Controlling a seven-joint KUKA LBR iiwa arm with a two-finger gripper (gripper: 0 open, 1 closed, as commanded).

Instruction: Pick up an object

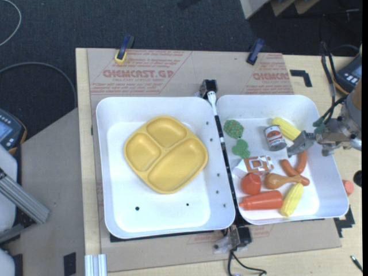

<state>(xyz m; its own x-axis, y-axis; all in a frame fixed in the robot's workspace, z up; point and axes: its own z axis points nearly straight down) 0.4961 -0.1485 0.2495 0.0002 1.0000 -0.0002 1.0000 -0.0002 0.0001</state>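
Two shallow white bins sit side by side on the tabletop (172, 68). The left bin (115, 206) carries a yellow divided plate (165, 153). The right bin (322, 200) holds a scatter of toy food: a small can (275, 137), a yellow corn cob (286, 127), two green broccoli pieces (233, 128), a small carton (258, 164), a tomato (250, 183), a carrot (261, 200), a drumstick (283, 180), a sausage (295, 164) and a second corn cob (292, 198).

The tool (300, 144) hangs at the right bin's right side, just above the sausage's upper end and beside the can; whether it is spread or pressed together cannot be told, and nothing is seen pinched in it.

The nearest candidate, the sausage, is judged light, rigid, smooth plastic, rounded and so apt to slip or roll. A pinch across its narrow middle, square to its length, would suit best; the drumstick touching its lower end may crowd the approach.
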